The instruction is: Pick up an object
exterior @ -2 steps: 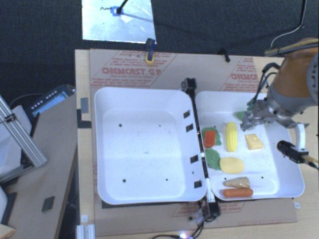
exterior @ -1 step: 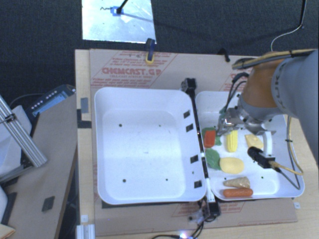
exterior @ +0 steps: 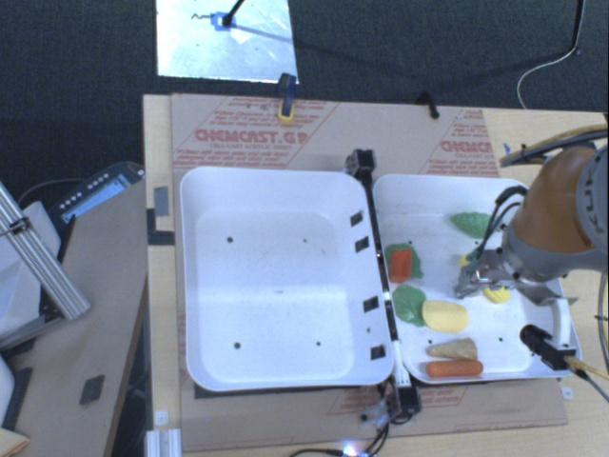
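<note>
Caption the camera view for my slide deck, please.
KUKA arm's end effector lowered into the right bin among toy foods, beside a yellow piece; left bin alongside.

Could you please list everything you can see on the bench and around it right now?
left bin: 1, white, left half of the bench
right bin: 1, white, beside it
green leaf: 1, green, right bin, far side
red-and-green piece: 1, right bin, by the divider
green piece: 1, green, touching the yellow lump
yellow lump: 1, yellow, right bin, middle
tan piece: 1, tan, near edge
orange piece: 1, orange-red, near edge
small yellow item: 1, under the gripper
gripper: 1, grey, low over the right bin
</note>
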Controlling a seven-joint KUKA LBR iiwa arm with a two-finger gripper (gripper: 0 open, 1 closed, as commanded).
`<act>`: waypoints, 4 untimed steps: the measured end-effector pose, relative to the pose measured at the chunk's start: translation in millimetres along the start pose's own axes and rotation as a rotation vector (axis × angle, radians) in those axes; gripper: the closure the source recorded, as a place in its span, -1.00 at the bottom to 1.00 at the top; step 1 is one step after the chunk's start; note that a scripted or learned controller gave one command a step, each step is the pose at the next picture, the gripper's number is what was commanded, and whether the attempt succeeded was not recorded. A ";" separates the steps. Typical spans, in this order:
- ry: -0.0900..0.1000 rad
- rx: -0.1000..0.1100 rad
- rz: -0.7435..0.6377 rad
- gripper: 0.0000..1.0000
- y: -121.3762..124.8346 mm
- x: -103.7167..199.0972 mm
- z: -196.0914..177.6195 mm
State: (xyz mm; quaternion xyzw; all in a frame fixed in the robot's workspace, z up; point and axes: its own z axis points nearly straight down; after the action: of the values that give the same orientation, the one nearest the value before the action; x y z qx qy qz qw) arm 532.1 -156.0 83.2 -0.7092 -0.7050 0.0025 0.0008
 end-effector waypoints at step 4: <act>0.005 -0.019 -0.019 1.00 112.0 227.8 -269.7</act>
State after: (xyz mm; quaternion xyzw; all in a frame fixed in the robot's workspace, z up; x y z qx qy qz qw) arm 646.7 71.8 351.9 -0.7025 -0.7117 -0.0061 -0.0041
